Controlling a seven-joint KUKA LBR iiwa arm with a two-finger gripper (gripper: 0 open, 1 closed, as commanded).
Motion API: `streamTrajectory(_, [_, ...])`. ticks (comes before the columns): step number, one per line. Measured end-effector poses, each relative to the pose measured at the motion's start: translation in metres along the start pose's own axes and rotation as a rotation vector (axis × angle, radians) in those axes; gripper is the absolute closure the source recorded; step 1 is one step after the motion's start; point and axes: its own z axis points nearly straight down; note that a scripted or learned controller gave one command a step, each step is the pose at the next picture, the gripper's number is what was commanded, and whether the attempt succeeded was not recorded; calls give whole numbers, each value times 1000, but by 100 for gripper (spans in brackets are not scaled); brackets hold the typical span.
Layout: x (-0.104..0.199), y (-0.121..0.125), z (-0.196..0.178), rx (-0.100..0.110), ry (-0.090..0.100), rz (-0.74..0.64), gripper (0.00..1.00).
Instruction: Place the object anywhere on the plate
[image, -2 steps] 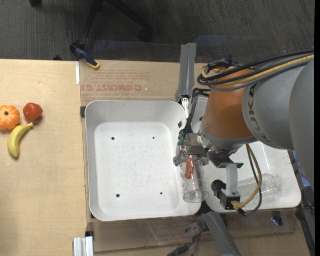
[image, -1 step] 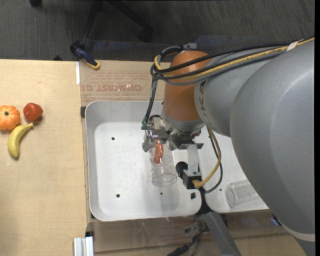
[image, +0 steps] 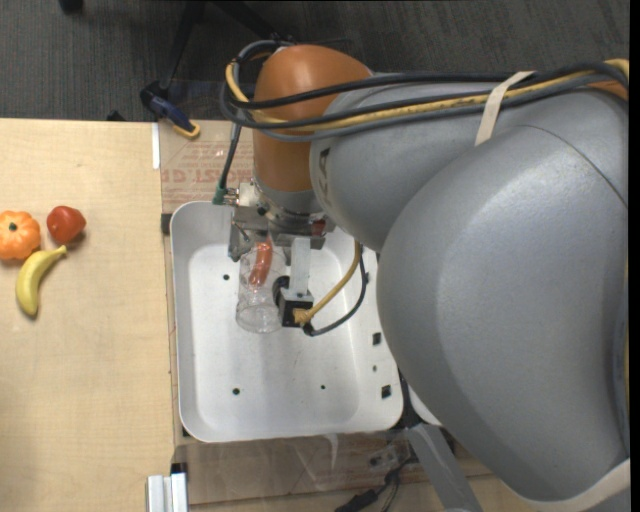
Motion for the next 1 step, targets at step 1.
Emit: streamTrajectory(1, [-76, 20, -30, -1, 1, 58, 100])
